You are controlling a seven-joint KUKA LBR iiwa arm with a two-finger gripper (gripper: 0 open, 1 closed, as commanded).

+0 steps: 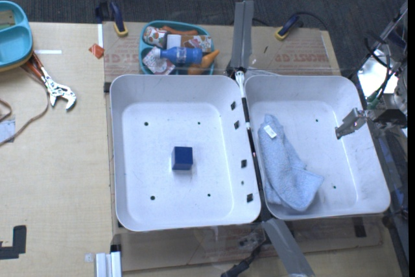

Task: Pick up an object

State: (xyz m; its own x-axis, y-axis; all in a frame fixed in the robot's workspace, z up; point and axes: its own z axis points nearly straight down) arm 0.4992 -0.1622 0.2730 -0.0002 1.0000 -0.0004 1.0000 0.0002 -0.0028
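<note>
Two bins: left bin (pixel 123 139) holds a blue cube (pixel 183 158); right bin (pixel 363 198) holds a pale blue cloth (pixel 285 168).
Progress: I judge nothing lifted yet; the whole pick remains.
Gripper (pixel 350 122): at the right bin's right wall, carrying nothing; I cannot tell its state.
Cloth relative to gripper: near, to its left and lower.
Cube: well apart, across the divide.

a small dark blue cube (pixel 183 158) is seen resting flat near the middle of the left white bin (pixel 123 139). a pale blue-grey cloth (pixel 285 165) is laid crumpled and lengthwise along the left side of the right white bin (pixel 350 185).
</note>
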